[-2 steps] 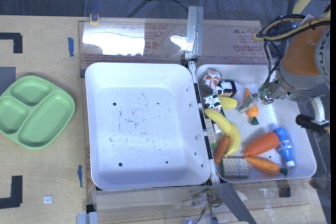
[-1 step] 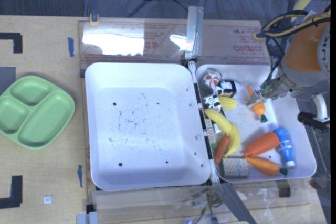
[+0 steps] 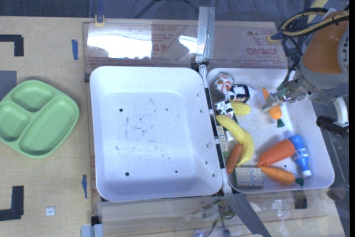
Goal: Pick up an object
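Note:
The right bin (image 3: 319, 141) holds several toys. Among them are a yellow banana (image 3: 239, 131), a large orange carrot (image 3: 276, 152), a blue bottle (image 3: 299, 155), a smaller carrot (image 3: 279, 175), and a black-and-white cow figure (image 3: 235, 95). An orange-and-white ball (image 3: 223, 84) lies at the bin's far left corner. My gripper (image 3: 279, 97) hangs over the far right part of this bin, reaching in from the right. A small orange piece (image 3: 274, 113) lies just below it, and another orange bit (image 3: 265, 94) sits at its left tip.
The left white bin (image 3: 150, 125) sits beside the right one, with a raised divider edge (image 3: 213, 125) between them. A green divided plate (image 3: 36, 117) rests on the bench at far left. A clear panel (image 3: 144, 36) stands behind the bins. Cables (image 3: 302, 22) loop near the arm.

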